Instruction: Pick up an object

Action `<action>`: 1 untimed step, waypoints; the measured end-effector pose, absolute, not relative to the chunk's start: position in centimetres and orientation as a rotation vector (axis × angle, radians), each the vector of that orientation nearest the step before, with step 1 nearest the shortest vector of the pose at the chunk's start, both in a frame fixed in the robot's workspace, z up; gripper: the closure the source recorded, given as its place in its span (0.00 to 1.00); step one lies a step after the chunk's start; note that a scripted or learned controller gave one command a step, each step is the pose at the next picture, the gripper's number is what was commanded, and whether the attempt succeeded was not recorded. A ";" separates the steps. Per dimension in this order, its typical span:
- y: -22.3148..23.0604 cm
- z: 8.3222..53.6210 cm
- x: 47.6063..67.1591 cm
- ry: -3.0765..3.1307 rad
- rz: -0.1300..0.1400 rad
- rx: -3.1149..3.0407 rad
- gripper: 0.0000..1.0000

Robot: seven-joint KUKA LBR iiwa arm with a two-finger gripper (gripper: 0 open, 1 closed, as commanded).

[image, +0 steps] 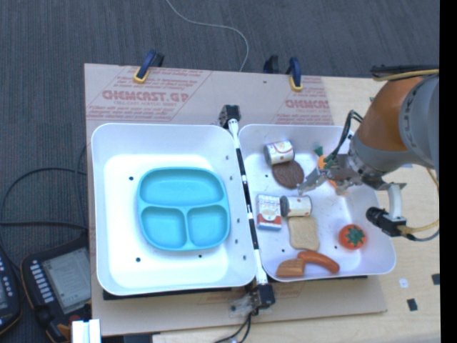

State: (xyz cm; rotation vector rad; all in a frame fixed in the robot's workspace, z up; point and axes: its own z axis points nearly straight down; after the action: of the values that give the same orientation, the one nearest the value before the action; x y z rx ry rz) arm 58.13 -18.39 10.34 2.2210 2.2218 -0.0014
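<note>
The arm enters from the right and extends over the right bin. The gripper sits low near the centre of that bin, its fingers pointing left. Whether it is open or closed cannot be determined; no object is visible between the fingers.

Contents of the right bin, all candidate objects for pickup:
- A brown round patty lies just left of the gripper tip, very near it; contact cannot be confirmed.
- A small can with a yellow-and-white label lies on its side directly above the patty, near the bin's upper wall.
- A second small cylinder, dark at one end, lies on its side below the gripper tip.
- A small red-and-white carton lies flat just left of that cylinder, close to the divider between the bins.
- A slice of toy bread lies beneath the cylinder.
- A toy hot dog lies along the lower wall.
- A toy tomato sits at the lower right, well apart from the gripper.
- A small orange item is partly hidden behind the wrist.

The left bin holds a blue divided plate. Both bins rest on a cardboard-covered counter, held by blue clamps at the far edge.
</note>
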 end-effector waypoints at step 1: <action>-18.4 11.4 58.2 2.221 -0.001 2.220 1.00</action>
State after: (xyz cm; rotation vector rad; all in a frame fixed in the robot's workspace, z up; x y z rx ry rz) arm 58.16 -18.40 11.36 2.2204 2.2209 -0.0015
